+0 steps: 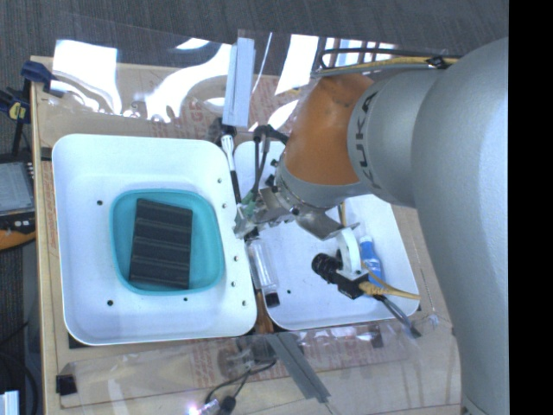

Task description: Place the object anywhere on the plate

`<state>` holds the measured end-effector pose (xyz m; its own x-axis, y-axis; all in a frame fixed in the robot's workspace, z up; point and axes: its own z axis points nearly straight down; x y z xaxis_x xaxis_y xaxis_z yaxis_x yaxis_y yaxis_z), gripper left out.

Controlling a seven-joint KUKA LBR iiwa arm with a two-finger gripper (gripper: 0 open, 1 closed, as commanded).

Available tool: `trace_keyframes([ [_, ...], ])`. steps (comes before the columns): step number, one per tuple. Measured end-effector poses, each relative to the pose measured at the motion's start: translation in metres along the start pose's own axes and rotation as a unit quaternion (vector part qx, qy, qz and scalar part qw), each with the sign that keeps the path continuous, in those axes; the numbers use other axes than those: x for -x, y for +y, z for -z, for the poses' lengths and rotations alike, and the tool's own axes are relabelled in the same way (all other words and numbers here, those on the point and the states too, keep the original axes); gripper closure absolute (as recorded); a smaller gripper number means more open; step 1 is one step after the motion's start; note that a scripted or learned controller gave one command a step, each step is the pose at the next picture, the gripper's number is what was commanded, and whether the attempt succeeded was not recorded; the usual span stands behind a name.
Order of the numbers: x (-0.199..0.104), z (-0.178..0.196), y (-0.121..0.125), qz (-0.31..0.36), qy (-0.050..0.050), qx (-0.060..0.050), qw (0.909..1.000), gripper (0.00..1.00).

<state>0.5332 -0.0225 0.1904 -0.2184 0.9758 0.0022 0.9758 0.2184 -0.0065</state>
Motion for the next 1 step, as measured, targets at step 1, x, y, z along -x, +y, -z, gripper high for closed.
trace_keyframes([
  [1, 0.0002, 0.0000, -0.0001, 0.000, 0.000, 0.000, 1.0000, 0.00],
])
